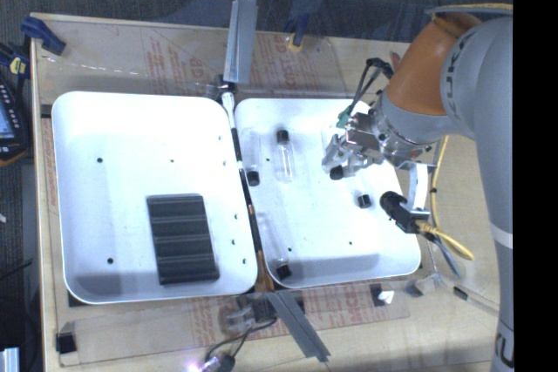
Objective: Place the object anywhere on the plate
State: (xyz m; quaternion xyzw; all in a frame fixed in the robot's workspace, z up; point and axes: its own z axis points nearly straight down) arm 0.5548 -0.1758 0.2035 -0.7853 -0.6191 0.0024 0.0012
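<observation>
Approach step: the claw (342, 159) hangs over the right bin (331, 266); its state cannot be told. Next, descend onto the clear tube (283, 159), then carry it to the dark ridged plate (181, 238).

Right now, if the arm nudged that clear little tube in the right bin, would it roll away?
Probably. The clear tube looks round and lies flat on the smooth bin floor, so it may roll sideways. It seems small and light, perhaps slippery between fingers.
</observation>
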